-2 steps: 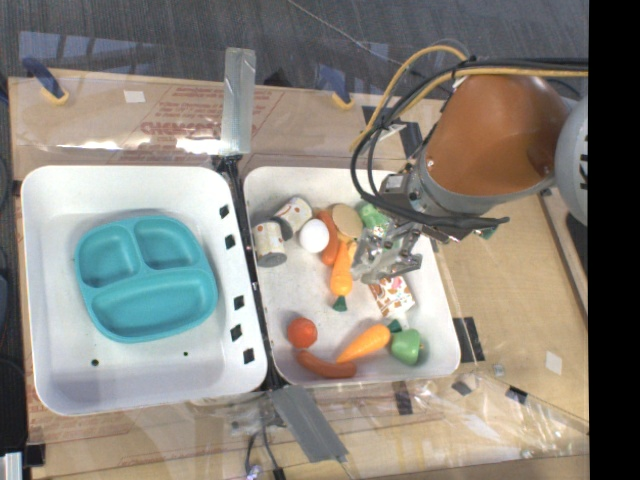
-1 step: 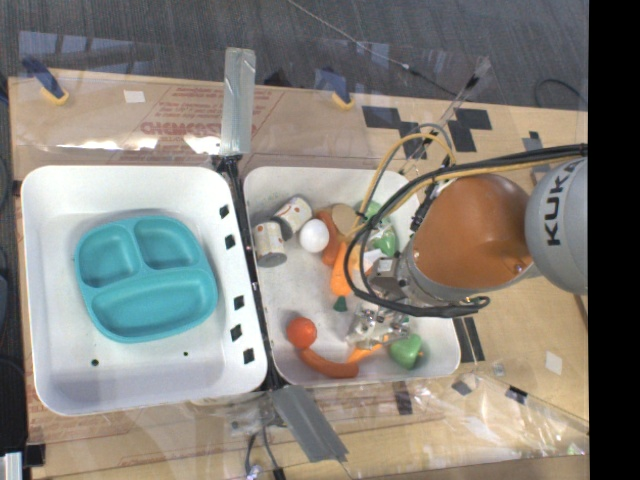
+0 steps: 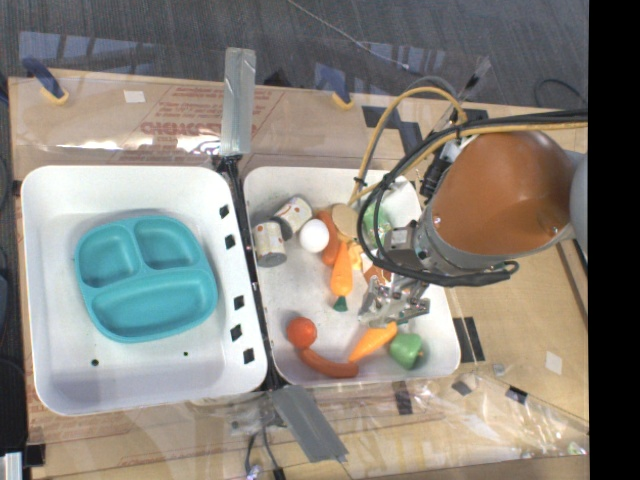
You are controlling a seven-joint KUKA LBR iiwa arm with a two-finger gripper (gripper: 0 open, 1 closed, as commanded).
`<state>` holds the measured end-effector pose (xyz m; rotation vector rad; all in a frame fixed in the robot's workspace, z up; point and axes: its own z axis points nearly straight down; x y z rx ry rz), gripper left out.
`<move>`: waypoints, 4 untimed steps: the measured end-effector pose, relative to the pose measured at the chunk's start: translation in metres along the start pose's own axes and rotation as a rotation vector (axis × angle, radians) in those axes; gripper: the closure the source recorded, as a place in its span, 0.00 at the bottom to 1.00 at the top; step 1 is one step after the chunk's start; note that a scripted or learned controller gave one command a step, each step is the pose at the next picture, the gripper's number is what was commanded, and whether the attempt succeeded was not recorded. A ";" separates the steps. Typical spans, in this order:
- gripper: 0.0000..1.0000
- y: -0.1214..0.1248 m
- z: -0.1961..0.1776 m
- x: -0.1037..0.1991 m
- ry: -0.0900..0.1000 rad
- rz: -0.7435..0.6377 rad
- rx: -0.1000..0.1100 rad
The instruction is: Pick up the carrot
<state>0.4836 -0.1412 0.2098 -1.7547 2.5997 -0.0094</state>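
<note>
While the gripper [image 3: 392, 306] hangs low over the right bin [image 3: 300, 183], its metal fingers sit just above the upper end of a carrot [image 3: 373, 342] that lies slanted near the bin's front wall, and I cannot tell from this slanted view whether the claw is wide, narrow or closed, since the fingertips blur into the cluttered wrist hardware. Nothing is visibly lodged between the fingers, so I judge the carrot to be not yet picked. 2 carrots are present: the near one under the gripper, touching or almost touching a green toy [image 3: 406, 350] on its right, and a second carrot [image 3: 343, 271] lying more upright toward the bin's middle, just beside a white egg [image 3: 314, 235]. A red tomato [image 3: 301, 330] and a reddish sausage-like piece [image 3: 326, 363] lie to the left of the near carrot. To do this step well, the fingers should straddle the carrot across its narrow width, not along its length, and come down on the thicker part, well clear of the green toy, so that it is not caught too. The carrot's smooth tapered shape will likely slip toward the thin end if pinched there. The left bin [image 3: 40, 268] holds a teal divided plate [image 3: 146, 276].
</note>
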 end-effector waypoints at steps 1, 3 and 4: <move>1.00 -0.032 0.118 0.022 -0.001 -0.148 -0.006; 0.00 -0.020 0.116 0.049 -0.020 -0.258 0.003; 0.00 -0.032 0.118 0.027 -0.003 -0.286 -0.008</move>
